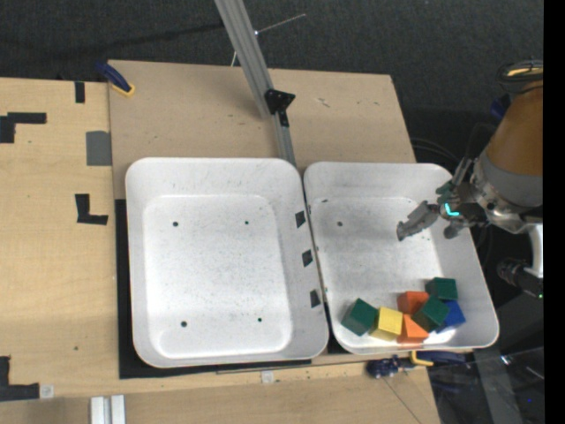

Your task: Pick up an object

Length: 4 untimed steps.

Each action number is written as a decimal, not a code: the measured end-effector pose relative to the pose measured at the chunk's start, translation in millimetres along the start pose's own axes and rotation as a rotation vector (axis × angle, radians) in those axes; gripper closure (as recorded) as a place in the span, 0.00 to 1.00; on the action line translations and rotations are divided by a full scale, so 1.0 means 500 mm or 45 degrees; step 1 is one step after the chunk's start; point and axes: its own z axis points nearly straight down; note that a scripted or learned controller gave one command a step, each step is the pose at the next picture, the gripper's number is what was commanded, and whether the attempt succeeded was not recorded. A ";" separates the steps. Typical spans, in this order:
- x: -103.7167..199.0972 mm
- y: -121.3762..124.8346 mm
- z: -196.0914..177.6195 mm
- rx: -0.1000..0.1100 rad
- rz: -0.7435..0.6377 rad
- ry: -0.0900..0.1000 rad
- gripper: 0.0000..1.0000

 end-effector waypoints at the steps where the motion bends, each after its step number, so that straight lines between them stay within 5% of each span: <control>1: -0.005 0.003 0.088 0.006 0.002 -0.001 0.00; 3: -0.006 -0.022 0.283 0.002 0.001 -0.002 0.00; 4: -0.003 -0.022 0.261 0.003 0.000 0.002 1.00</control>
